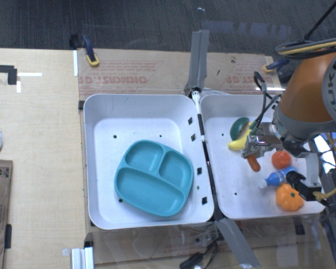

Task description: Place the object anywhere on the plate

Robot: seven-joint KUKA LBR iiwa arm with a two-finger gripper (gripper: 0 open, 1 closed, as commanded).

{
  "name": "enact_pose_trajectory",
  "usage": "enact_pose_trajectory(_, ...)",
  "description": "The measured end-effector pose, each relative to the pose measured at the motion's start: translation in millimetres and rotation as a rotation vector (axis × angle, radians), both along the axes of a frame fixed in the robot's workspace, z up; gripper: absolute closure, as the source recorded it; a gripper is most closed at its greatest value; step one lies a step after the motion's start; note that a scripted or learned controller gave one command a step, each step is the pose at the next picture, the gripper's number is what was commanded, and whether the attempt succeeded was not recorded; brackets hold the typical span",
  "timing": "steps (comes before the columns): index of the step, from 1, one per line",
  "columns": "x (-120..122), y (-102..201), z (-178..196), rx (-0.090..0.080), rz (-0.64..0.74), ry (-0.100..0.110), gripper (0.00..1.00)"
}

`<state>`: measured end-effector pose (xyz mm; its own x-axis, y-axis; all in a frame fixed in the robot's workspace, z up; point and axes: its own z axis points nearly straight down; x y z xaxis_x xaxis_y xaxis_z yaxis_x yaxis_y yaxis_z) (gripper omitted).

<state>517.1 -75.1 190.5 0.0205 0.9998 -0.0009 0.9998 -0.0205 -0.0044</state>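
Observation:
A teal plate (154, 177) with three compartments lies in the left bin (95, 150), with nothing on it. My gripper (252, 146) is low in the right bin (224, 200), over a cluster of toy foods. A yellow banana-like piece (237, 144) and a green piece (238, 128) lie just to its left. A small orange carrot-like piece (253, 163) sits directly below it, touching or nearly so. The arm's wrist hides what lies right under the gripper.
A red-orange round piece (280, 159), a blue-and-white piece (274, 179) and an orange pumpkin-like piece (289, 198) lie at the right bin's lower right. A divider wall (200, 144) separates the bins. Cables hang near the arm.

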Motion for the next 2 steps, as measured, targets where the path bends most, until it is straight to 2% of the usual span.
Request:
enact_pose_trajectory(1,45.3,5.9,51.3,-0.001,0.103,-0.003,1.0)
enact_pose_trajectory(2,18.1,14.2,-0.4,0.001,0.143,0.0,1.0)
